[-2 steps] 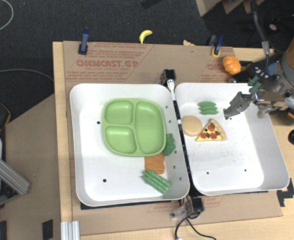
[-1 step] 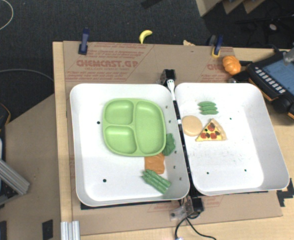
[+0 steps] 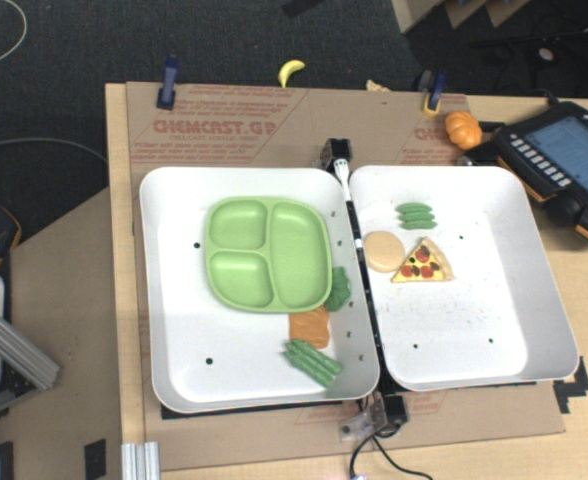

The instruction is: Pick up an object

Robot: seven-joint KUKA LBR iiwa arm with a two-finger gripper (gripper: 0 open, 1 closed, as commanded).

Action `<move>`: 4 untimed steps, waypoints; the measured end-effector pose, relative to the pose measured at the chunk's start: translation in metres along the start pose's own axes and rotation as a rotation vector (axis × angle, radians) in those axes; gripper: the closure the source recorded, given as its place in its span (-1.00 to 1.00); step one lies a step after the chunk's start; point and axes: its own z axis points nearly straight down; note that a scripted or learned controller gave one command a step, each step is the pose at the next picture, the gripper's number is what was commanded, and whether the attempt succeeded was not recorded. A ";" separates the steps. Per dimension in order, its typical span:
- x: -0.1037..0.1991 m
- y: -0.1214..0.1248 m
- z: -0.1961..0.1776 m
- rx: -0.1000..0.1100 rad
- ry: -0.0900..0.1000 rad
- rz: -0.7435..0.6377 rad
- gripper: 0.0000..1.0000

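The worktop (image 3: 236, 128) carries two white bins, and everything here is placed from the green divided plate (image 3: 269, 255). The plate lies in the left bin (image 3: 174, 228) and takes up most of its middle. The right bin (image 3: 494, 278) sits to the right of the plate, its wall touching the left bin's.

Any loose piece would serve as the object to pick up. Three are crowded at the plate's lower right corner. An orange slab (image 3: 311, 328) touches or is tucked under the plate's rim. Green pods (image 3: 312, 362) lie just below the slab. A dark green leafy piece (image 3: 339, 288) is wedged between the plate's right edge and the bin wall. Right of the plate, across the wall, a tan round biscuit (image 3: 383, 251) touches a pizza slice (image 3: 422, 263). A second green pod cluster (image 3: 414, 215) lies a little above them, apart from both.

I judge the crowded corner the risk. A descent there could strike the plate rim or the bin wall, or shove one piece against another. The touching biscuit and pizza could be nudged or taken together. All the pieces look flat, so a closing grip may slide over them.

Whether the fingers are spread or pressed together cannot be told, nor how any piece lies relative to them.
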 end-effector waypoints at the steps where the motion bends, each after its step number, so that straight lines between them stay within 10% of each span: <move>1: 0.058 -0.035 0.122 0.022 0.006 -0.005 1.00; 3: 0.175 -0.034 0.187 0.015 0.004 -0.005 1.00; 4: 0.107 -0.033 0.151 0.001 0.001 0.008 1.00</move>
